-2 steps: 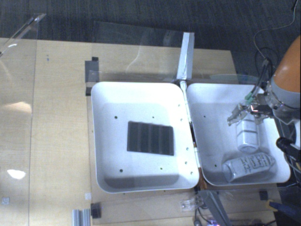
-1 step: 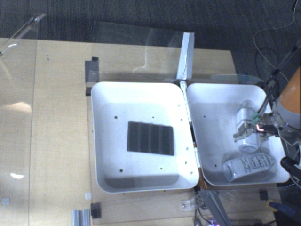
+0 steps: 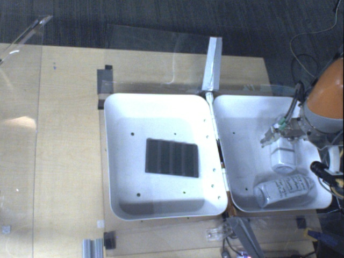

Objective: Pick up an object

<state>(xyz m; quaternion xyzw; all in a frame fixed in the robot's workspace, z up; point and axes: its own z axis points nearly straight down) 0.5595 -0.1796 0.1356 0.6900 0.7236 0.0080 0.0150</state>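
Closest to the camera, along the lower edge of the right bin (image 3: 236, 144), a grey remote-control-like object (image 3: 284, 190) lies on its side, its long axis running roughly left to right with a slight upward tilt toward the right. It rests on the bin floor against the near wall. Just above it, a small white cylindrical object (image 3: 283, 158), perhaps a cup or a jar, appears to stand on the bin floor.

The grey robot arm with its orange band (image 3: 328, 95) reaches in from the right, and its gripper (image 3: 280, 130) points down over the right bin, directly above the white cylinder. Whether the gripper is spread or closed cannot be told, since the tip blends with the pale cylinder beneath it, and nothing can be seen held in it.

The left bin (image 3: 123, 122) holds a dark ribbed rectangular pad (image 3: 172, 157), lying flat near its middle, well apart from the arm.

The relation that matters: the white cylinder sits straight below the gripper, so a near-vertical descent looks like the likely next move, probably the approach stage of a pick. The grey remote lies toward the camera from the gripper, just beside the cylinder, close enough that it might be nudged. Both bins rest on a pale wooden bench (image 3: 54, 144)
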